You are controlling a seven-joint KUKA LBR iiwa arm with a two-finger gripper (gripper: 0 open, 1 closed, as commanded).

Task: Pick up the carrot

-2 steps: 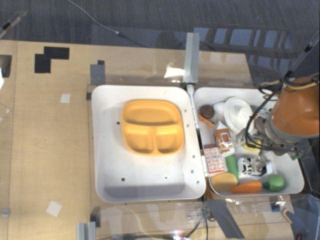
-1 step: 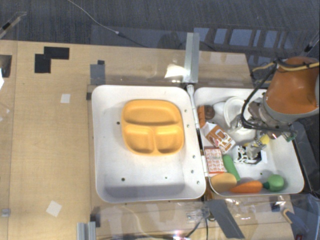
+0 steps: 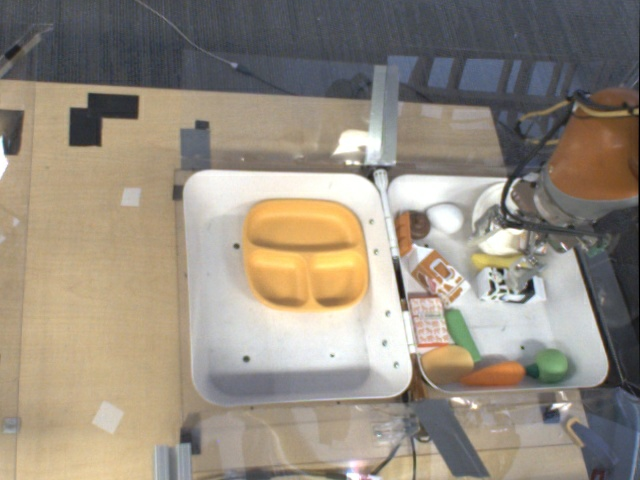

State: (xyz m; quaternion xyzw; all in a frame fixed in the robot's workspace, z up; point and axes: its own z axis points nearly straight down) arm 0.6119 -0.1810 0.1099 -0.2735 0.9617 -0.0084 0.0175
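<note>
We logged the bench (image 3: 90, 298) first: pale wood, with black markings at its far left corner.

Left bin (image 3: 210, 268): white and shallow. It held one yellow divided tray (image 3: 305, 253), lying flat near the bin's centre with its three compartments facing up.

Right bin (image 3: 585, 308): white, set just beside the left bin along a shared edge. Along its left wall we noted a brown sausage-like item (image 3: 404, 233), with a white egg-shaped object (image 3: 445, 217) just to its right. Below these lay an orange-and-white packet (image 3: 438, 274) and a red-printed card (image 3: 427, 320). A green cucumber-like piece (image 3: 461, 332) lay at a slant beside the card. At the near edge we counted a yellow-tan rounded item (image 3: 449, 360), then the carrot (image 3: 492, 374), orange and lying on its side against the near wall, then a green rounded item (image 3: 550, 365) just to the carrot's right.

Further right, a banana (image 3: 493, 260) and a black-and-white patterned item (image 3: 510, 287) lay under the arm (image 3: 595, 163). The gripper (image 3: 525, 253) hung above these two, well apart from the carrot. We could not tell its state.
</note>
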